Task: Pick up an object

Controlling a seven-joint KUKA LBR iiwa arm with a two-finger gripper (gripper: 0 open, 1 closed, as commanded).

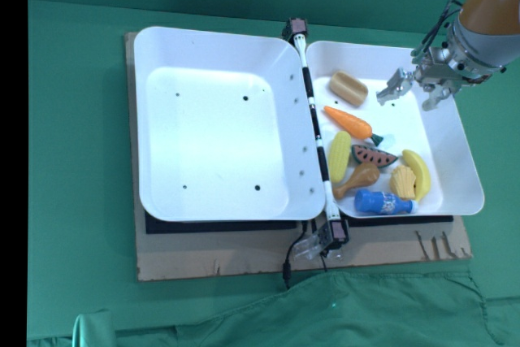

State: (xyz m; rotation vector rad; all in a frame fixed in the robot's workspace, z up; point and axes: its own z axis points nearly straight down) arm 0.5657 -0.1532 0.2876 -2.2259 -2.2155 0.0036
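Toy foods lie clustered in the right white bin (455,144): tan bread roll (348,88) at the far end, then orange carrot (348,121), yellow corn cob (340,155), watermelon slice (373,155), yellow banana (418,172) and blue bottle (383,202) nearest. My pincer (414,91) hangs spread apart above the bin's far right side, gripping nothing.

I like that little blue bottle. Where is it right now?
The blue bottle lies in the right bin, at its near edge, just below the drumstick and the yellow shell.
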